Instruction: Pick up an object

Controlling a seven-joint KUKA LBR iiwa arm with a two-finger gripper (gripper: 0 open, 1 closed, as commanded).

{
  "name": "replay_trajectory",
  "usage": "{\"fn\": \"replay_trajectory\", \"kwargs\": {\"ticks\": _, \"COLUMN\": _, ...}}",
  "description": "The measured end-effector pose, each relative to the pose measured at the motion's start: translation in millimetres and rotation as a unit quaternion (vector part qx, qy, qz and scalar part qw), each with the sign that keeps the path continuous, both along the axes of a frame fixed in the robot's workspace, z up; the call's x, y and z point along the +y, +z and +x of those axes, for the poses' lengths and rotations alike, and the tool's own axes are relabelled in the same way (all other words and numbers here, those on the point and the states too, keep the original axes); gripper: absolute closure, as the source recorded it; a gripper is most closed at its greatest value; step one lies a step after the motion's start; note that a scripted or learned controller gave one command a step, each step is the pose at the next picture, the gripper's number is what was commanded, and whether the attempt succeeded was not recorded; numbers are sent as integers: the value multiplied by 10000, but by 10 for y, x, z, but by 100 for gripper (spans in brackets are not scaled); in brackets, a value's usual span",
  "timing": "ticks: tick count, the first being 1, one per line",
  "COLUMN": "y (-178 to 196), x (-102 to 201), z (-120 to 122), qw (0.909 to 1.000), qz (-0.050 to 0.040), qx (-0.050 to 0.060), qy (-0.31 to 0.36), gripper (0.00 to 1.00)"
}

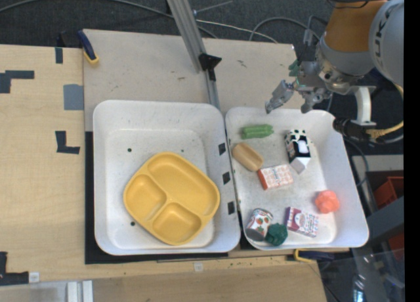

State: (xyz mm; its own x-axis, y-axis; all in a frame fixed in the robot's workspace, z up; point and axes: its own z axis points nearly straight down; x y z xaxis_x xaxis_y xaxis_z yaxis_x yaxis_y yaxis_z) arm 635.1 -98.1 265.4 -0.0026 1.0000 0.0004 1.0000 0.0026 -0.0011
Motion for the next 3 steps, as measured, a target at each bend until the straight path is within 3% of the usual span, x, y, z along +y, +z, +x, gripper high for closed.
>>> {"fn": "replay_trajectory", "kwargs": {"ticks": 1, "y": 0, "x": 0, "z": 0, "qw": 10000, "qz": 0, "qx": 0, "qy": 1, "gripper": 0}}
{"fn": "replay_trajectory", "kwargs": {"ticks": 3, "y": -911, "x": 34, "z": -79, "qw": 10000, "qz": -5, "qx": 28, "qy": -6, "gripper": 0}}
